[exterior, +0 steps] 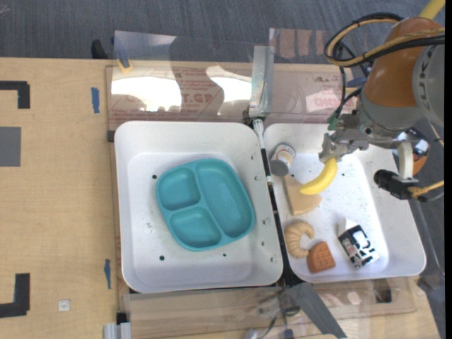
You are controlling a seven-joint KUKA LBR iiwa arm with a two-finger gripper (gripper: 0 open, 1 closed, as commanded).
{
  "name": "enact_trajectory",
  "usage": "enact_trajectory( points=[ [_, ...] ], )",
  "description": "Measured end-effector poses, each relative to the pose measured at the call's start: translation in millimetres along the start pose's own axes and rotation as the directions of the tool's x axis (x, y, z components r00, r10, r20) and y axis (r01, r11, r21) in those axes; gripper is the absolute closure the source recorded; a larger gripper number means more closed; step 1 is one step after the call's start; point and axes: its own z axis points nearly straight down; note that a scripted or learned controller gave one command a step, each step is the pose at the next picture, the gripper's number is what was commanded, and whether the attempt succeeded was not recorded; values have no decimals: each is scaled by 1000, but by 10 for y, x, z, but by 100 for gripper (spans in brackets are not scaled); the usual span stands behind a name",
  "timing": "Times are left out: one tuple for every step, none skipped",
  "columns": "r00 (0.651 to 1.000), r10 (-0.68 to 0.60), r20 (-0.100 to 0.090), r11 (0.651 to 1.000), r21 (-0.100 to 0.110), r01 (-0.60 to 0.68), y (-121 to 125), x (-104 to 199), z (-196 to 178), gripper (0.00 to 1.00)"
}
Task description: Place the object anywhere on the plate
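From the single overhead camera, the light wooden desk (49,210) carried two shallow white plastic bins side by side. The left bin (131,189) held a teal plastic plate with three compartments (205,203), lying flat near its middle with nothing on it. The right bin (395,232) held the loose items: a yellow toy banana (319,180), a pale tan wedge-shaped block (304,200) just below and touching it, a small grey round can (282,157) near the bin's upper left corner, a beige croissant-shaped toy (299,236), an orange-brown waffle-like square (321,258) just beside the croissant, and a small black-and-white boxy object (357,246) lower right. The grey arm with its orange band (402,69) reached in from the right, and the gripper (332,155) sat at the banana's upper end. The banana's tip appeared to lie between the fingers, which looked closed on it, while its lower end rested against the wedge.
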Motion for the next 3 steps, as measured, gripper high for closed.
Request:
enact_trajectory(
  points=[
    [1000, -5, -2, 1000, 3, 5, -14, 621, -5, 100],
    [1000, -8, -4, 1000, 3, 8, -369, 1521, -138, 100],
    [1000, -5, -1, 1000, 6, 5, -39, 2248, 388, 100]
  ],
)
